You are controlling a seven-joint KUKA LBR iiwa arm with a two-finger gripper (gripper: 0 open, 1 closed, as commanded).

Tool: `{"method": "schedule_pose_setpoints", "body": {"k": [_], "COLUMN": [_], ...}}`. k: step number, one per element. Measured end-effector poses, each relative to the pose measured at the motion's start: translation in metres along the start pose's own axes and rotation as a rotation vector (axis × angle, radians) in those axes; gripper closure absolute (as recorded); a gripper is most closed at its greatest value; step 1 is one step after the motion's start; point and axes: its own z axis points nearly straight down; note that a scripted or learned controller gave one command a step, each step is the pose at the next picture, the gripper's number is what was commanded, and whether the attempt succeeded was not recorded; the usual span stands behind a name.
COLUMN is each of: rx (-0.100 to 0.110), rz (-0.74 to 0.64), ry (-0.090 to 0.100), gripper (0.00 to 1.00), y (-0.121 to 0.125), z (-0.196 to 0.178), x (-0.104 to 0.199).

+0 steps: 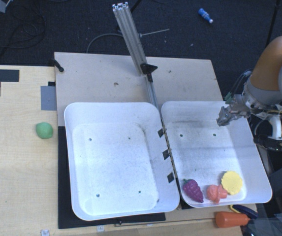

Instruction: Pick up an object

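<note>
Camera view: gripper hangs over the right bin's far edge, can't tell its grip state. Purple grapes, pink toy, yellow toy sit near edge, roughly 6 o'clock from it.

Gripper hovers over right bin at its 1 o'clock edge. Purple grapes, pink toy, yellow piece sit at 5 o'clock.

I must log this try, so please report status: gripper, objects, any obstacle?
Gripper over right bin's far right edge, nothing visibly held. Purple grapes, pink toy, yellow piece at near edge. Path unobstructed.
</note>
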Motion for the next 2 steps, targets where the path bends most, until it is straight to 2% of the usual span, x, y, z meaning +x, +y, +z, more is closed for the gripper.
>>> {"method": "schedule_pose_setpoints", "body": {"k": [2], "rx": [-0.001], "rz": [0.000], "ry": [0.000], "gripper": [1.00], "y": [0.009], "z": [-0.093], "x": [-0.008]}}
